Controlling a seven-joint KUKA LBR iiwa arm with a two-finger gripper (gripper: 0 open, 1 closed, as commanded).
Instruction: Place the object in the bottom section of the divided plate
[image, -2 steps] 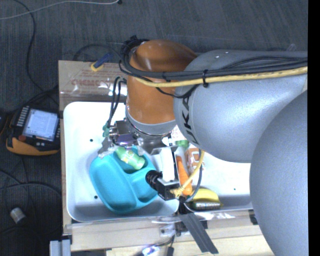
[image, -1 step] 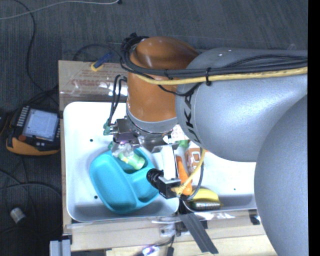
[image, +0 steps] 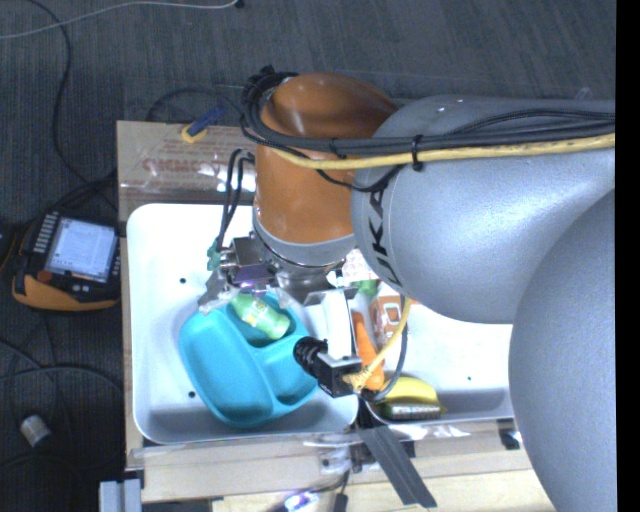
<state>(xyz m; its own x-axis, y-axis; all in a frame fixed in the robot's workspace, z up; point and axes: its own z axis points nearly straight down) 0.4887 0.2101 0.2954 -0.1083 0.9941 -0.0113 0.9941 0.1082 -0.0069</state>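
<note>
Placement step: arm over the left bin.
You saw the arm (image: 480, 200) above the blue divided plate (image: 235, 365); the green object (image: 262, 315) lay at its upper edge under the gripper (image: 250, 285), grip state undeterminable. Next: verify section.

1. I'm in a robotics lab, and my own arm (image: 470, 200) says so first: heavy grey industrial casing with an orange band (image: 305, 150), cables (image: 440, 140) strapped along it.
2. Down at six o'clock, my bench's metal framing (image: 330, 460) edges a shallow white bin (image: 150, 300), a test rig rather than furniture.
3. At nine o'clock, a handheld control pendant (image: 70, 262) with a lit screen lies on the floor.
4. The floor is dark grey carpet (image: 60, 120), with loose wires trailing across it toward eleven o'clock.
</note>
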